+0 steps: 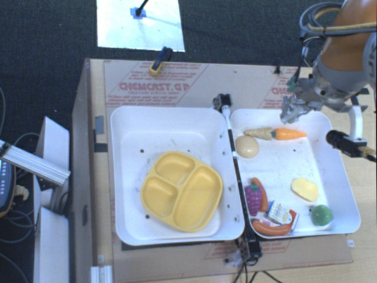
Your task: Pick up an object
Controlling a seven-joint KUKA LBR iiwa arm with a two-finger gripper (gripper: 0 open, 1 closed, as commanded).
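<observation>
My gripper [290, 115] hangs over the far edge of the right bin [339, 175], just above and beside the orange carrot [288, 134]. Nothing shows between its fingers. Left of the carrot lies a pale parsnip-like piece [258, 133], and a cream egg-shaped item [247, 147] sits below it. Nearer the front are a yellow slice [304, 189], a green ball [321, 215], a purple grape bunch [254, 198], and a small white packet [280, 213] on a red sausage [270, 228].
The left bin [126, 158] holds a yellow divided plate [181, 190]. A black bar [231, 152] runs between the two bins. A yellow-and-black tool [159, 61] lies on the bench behind the bins.
</observation>
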